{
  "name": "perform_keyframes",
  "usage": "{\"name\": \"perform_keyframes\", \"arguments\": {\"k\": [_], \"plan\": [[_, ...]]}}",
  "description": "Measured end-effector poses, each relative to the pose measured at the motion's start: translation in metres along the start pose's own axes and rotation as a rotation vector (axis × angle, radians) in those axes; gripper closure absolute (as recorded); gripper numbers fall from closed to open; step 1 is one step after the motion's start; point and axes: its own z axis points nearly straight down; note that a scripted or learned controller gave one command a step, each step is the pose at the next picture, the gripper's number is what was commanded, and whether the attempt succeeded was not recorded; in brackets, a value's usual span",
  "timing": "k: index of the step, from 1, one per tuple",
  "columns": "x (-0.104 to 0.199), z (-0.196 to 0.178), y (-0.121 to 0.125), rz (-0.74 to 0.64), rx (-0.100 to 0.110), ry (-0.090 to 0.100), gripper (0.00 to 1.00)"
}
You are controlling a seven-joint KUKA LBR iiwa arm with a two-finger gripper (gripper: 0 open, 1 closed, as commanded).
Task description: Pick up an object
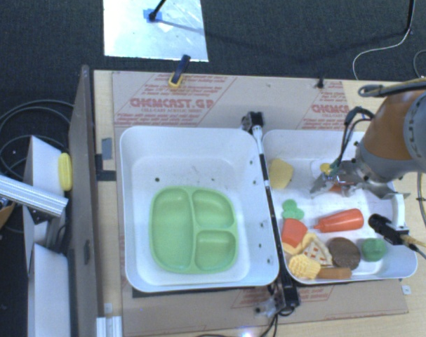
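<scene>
Jaws: the metal two-finger jaws (330,182) sit low in the right white bin (402,262), at centre right of the frame; whether they are released or clenched cannot be told, and nothing is seen between them.
Arm: grey with an orange band (388,128), entering from the right edge.
Nearest things: a small yellow piece (325,168) just beside the jaws; an orange plastic carrot (341,220) just below them.
Other toys: a yellow rounded plastic piece (281,173) at the bin's upper left; a green knobbly piece (293,209); a red-orange block (293,232); a yellow corn cob (304,266); a brown round patty (344,252); a green ball (373,248).
Left white bin (139,209): holds a pale green three-compartment plastic tray (194,229).
Tabletop (220,97): brown printed board under both bins.
</scene>
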Motion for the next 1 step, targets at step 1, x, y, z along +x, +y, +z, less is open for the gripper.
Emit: {"name": "perform_keyframes", "arguments": {"k": [1], "plan": [[-0.0092, -0.0015, 0.0908, 0.000, -0.007, -0.003, 0.00]]}}
